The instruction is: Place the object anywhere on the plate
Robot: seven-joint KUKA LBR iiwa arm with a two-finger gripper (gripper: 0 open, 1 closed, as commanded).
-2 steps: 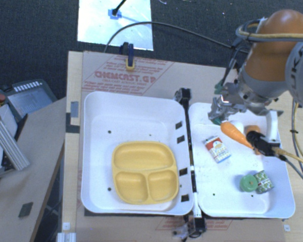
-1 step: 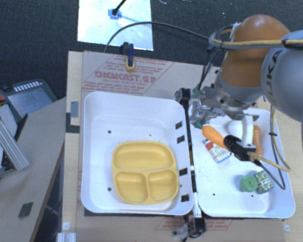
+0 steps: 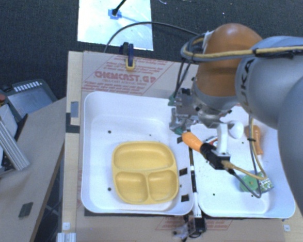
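The grey arm (image 3: pixel 283 80) fills the upper right, its orange band (image 3: pixel 227 43) bulging above the wrist, with cables looping across it. Below it the bench (image 3: pixel 42 136) carries two shallow white bins side by side on a cardboard sheet printed in red lettering. The left bin (image 3: pixel 96 134) holds the yellow plate (image 3: pixel 145 172), a three-compartment tray lying flat in the bin's lower middle, one long section at the top and two smaller ones beneath. The right bin (image 3: pixel 275 206) sits under the arm.

The claw (image 3: pixel 185 124) hangs at the seam between the two bins, near their far edge, just above and to the right of the plate. Whether it is spread or pressed together cannot be told; the wrist hardware hides it.

Just below the claw lies the task's thing, an orange-handled tool (image 3: pixel 204 146) with a black midsection, slanting down to the right; its orange end touches the divider and the rest lies in the right bin, off the plate. A white cylinder (image 3: pixel 222 138) stands just beside it, and a white egg-shaped piece (image 3: pixel 236 130) rests behind. A small green piece (image 3: pixel 254 183) sits near the right bin's front corner, and an orange stick (image 3: pixel 257 141) lies along its right side.
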